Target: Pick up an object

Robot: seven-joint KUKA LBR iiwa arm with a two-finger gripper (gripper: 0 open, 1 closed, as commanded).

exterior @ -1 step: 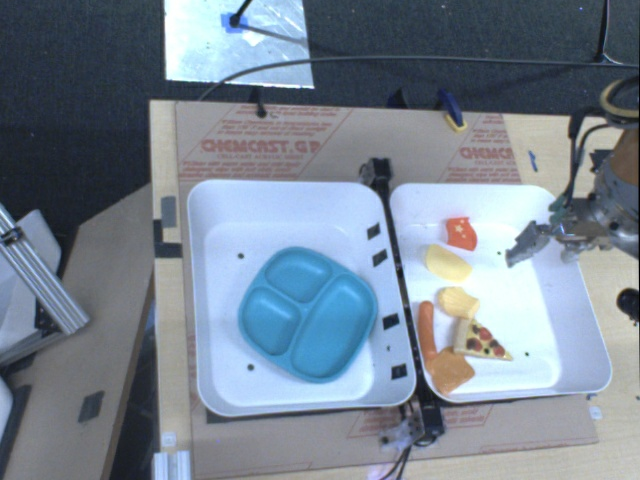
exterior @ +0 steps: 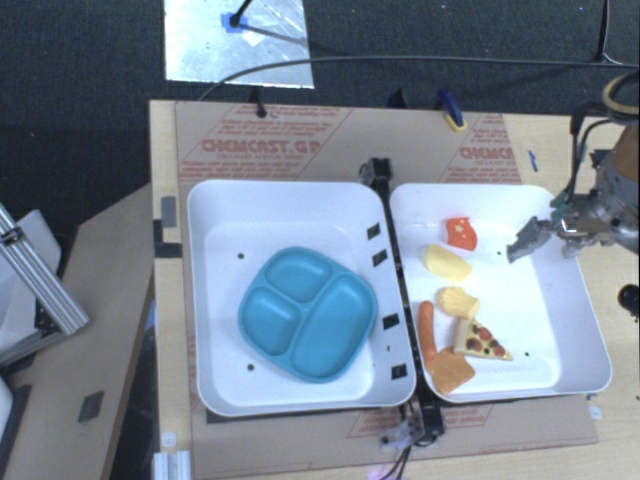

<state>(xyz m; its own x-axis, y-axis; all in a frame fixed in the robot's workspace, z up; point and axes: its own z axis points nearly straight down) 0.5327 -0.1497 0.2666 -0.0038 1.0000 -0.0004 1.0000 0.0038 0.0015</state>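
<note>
The bench carries two white bins side by side: the left bin (exterior: 215, 268) and the right bin (exterior: 570, 318). The left bin holds one item, a blue plate (exterior: 307, 312) with three compartments, lying flat near the bin's centre. The right bin holds six toy food items, all grouped in its left half: one red piece (exterior: 460, 232) nearest the far wall; one pale yellow piece (exterior: 447, 262) just below it; one yellow chunk (exterior: 457, 301) below that; one pizza slice (exterior: 483, 341) touching the chunk's lower edge; one sausage (exterior: 428, 330) lying lengthwise beside the bin's left wall; and one orange piece (exterior: 451, 371) at the near edge, touching the sausage's end. Any of these six serves as the object to pick up; none is lifted. The bins rest on one brown cardboard sheet (exterior: 300, 133) printed in red; the word "CHEMCAST" can be read at its upper left, and a matching print at the upper right is too small to read with certainty. One silver sheet (exterior: 200, 28) with a blue tape patch (exterior: 233, 22) lies on the dark floor beyond the bench. One blue clip (exterior: 452, 109) sits at the cardboard's far edge. The gripper (exterior: 524, 242) is over the right half of the right bin, well apart from the food; its dark fingers (exterior: 535, 231) point left with nothing between them, and their opening cannot be determined.
</note>
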